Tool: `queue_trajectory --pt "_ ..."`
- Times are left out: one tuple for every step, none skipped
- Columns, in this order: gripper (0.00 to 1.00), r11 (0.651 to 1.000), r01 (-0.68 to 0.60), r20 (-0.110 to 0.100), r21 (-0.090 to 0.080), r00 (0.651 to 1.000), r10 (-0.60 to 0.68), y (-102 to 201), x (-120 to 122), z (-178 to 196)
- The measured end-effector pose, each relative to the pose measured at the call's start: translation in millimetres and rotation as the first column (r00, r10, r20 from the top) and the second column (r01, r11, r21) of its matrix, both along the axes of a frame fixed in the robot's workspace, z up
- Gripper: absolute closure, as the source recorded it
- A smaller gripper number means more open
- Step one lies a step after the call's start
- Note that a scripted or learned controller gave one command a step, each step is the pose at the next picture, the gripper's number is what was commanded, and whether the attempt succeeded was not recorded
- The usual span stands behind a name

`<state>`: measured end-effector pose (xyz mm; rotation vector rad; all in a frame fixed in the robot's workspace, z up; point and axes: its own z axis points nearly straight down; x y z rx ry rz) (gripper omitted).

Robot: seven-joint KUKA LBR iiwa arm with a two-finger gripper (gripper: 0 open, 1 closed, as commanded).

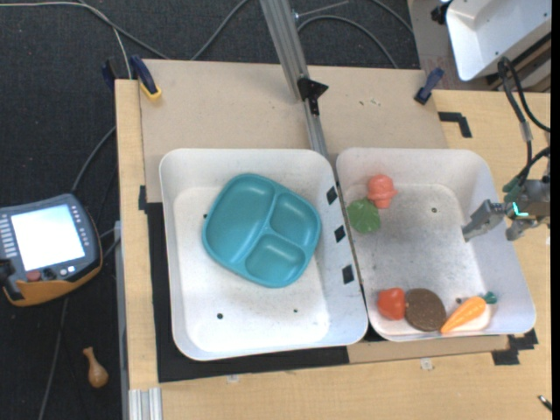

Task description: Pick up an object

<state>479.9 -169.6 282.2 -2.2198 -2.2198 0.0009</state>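
Observation:
The right bin (437,169) holds several small toy foods. A salmon-pink piece (381,187) and a green piece (364,216) lie touching near its upper left wall. Along its near edge sit a red tomato-like piece (392,303), a flat brown disc (424,308) and an orange carrot (465,314), close together. My gripper (479,220) hangs over the right side of this bin, apart from all of them, with nothing visibly in it. Most of the arm is cut off by the view's right edge.
The left bin (188,322) holds a teal divided plate (261,229), tilted. A metal pole (293,55) runs from the top down to the gap between the bins. A teach pendant (44,248) lies on the floor at left. Cables (523,121) hang at right.

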Motion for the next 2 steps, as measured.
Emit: queue_trajectory --pt "0.00 1.000 0.000 0.002 0.000 1.000 0.000 0.0 0.4 0.7" --pt "0.00 1.000 0.000 -0.002 0.001 1.000 0.000 4.3 0.3 -60.1"
